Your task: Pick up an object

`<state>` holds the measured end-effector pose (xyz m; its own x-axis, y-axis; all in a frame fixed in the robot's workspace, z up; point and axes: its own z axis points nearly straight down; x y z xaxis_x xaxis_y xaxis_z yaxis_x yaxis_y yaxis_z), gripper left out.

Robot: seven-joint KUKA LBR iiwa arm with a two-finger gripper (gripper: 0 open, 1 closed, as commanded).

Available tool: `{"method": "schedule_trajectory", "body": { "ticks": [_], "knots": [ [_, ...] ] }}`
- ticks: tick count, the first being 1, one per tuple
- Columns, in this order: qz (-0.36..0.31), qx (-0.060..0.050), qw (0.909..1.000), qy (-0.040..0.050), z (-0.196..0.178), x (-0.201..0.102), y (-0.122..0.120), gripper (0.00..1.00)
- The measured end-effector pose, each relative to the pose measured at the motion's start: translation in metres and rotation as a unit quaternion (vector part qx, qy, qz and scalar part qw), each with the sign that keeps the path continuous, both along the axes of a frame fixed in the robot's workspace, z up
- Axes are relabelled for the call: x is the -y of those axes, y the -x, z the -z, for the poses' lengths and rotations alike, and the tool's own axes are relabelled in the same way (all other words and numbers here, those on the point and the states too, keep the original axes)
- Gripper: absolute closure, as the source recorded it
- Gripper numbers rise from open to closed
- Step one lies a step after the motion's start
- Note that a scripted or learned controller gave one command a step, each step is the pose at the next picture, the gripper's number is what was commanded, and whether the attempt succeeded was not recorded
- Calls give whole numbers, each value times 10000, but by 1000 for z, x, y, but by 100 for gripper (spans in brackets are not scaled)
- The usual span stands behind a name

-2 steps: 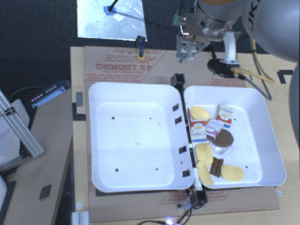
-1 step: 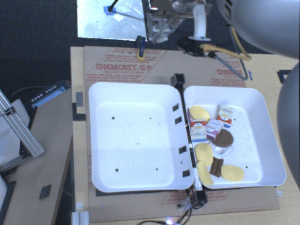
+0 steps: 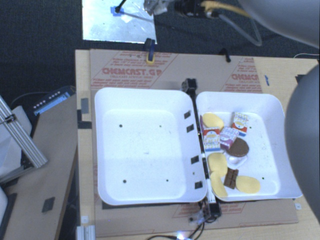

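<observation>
The right white bin [image 3: 272, 114] holds a cluster of small items along its left side. Among them are yellow oval pieces [image 3: 212, 120], [image 3: 248, 185], two red-and-white cartons [image 3: 210, 139], [image 3: 241, 123], a purple-and-white packet [image 3: 229, 136], a round brown cookie [image 3: 239, 147] and a brown chocolate bar [image 3: 230, 178]. My gripper [image 3: 158, 1] hangs high at the top edge of the view, far behind both bins and well above the items. The grey arm [image 3: 280, 9] blurs across the top right corner.
The left white bin [image 3: 145, 149] sits beside the right one, with black clips [image 3: 190, 129] along their shared wall. Both rest on a printed cardboard sheet [image 3: 130, 69]. A yellow-and-blue clamp [image 3: 150, 51] and a metal plate [image 3: 117, 19] lie behind. An aluminium rail [image 3: 20, 139] stands at far left.
</observation>
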<state>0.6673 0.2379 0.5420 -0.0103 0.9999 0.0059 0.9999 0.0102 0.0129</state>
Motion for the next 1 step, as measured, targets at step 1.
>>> {"method": "schedule_trajectory", "body": {
  "ticks": [1],
  "knots": [
    [89, -56, 9999, 39, 6, 101, 0, 100]
  ]
}}
